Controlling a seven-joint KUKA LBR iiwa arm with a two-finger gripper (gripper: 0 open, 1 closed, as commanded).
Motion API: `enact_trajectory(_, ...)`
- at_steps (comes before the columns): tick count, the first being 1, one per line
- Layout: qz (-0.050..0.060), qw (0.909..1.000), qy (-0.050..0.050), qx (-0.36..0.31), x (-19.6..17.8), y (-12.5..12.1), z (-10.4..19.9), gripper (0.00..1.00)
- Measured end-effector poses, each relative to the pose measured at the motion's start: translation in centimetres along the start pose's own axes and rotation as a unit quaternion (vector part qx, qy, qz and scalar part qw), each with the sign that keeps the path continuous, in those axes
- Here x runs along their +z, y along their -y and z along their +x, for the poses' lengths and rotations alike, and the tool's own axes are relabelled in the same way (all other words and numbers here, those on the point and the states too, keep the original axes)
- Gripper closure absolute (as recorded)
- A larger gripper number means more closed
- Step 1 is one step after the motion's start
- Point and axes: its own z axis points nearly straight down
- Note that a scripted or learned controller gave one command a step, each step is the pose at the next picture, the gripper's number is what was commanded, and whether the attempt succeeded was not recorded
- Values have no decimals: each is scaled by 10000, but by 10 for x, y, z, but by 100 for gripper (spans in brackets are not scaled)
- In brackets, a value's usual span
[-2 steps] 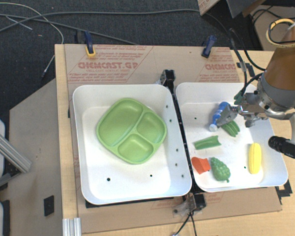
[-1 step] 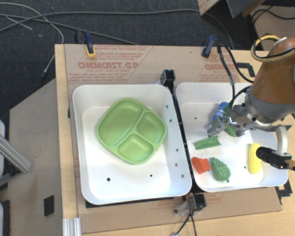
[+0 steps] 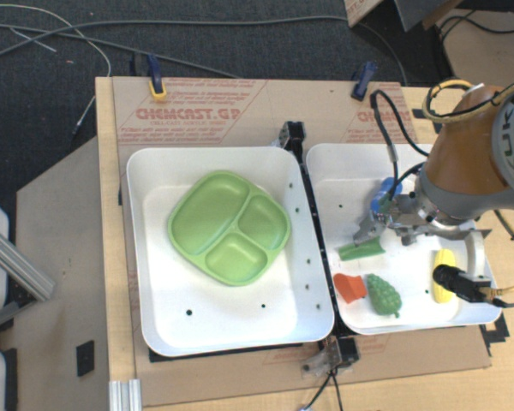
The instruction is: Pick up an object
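Green block in right bin, just beside the jaws, cannot tell whether they are apart or together

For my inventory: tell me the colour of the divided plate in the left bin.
The plate is light green; camera view.

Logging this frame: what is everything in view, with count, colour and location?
divided plastic plate: one, light green, middle of left bin.
flat rectangular block: one, green, right bin, beside the gripper.
small chunky block: one, red-orange, right bin's lower left.
bumpy broccoli-like toy: one, green, right of the red-orange block.
yellow object: one, partly hidden, right bin's right side.
shallow bins: two, white, side by side.
cardboard sheet: one, brown, under both bins.
robot arm: one, grey and orange, from the right.
gripper: one, over right bin.
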Motion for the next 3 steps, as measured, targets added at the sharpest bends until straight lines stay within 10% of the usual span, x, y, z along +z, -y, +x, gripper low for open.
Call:
enact_trajectory(1, 20, 10000, -4, 0, 43, -3, -2, 0)
enact_trajectory(2, -13, 10000, -1, 3, 30, -4, -2, 100)
enact_trajectory(3, -51, 10000, 18, -6, -27, -11, -11, 100)
